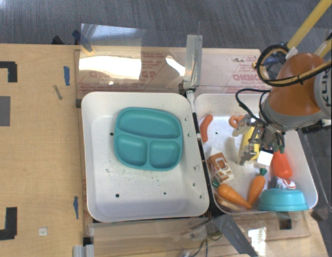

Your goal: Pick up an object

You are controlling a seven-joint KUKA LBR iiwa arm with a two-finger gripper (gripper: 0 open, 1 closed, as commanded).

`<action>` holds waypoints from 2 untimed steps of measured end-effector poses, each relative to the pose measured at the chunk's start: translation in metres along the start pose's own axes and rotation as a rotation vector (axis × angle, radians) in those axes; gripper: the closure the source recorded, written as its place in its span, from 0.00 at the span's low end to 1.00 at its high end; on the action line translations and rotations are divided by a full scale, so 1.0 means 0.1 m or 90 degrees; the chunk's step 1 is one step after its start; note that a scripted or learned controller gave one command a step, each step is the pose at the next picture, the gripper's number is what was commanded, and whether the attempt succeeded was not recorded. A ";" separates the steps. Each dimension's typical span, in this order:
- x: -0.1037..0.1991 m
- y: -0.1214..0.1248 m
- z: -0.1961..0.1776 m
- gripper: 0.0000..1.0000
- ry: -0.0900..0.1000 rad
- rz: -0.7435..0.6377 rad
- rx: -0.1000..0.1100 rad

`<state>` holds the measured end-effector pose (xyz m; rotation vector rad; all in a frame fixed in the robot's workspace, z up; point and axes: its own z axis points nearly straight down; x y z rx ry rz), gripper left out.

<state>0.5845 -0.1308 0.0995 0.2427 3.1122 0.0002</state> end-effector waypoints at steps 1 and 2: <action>0.09 -0.09 0.10 0.00 0.006 0.035 -0.001; 0.06 -0.04 0.11 0.00 0.006 0.094 0.002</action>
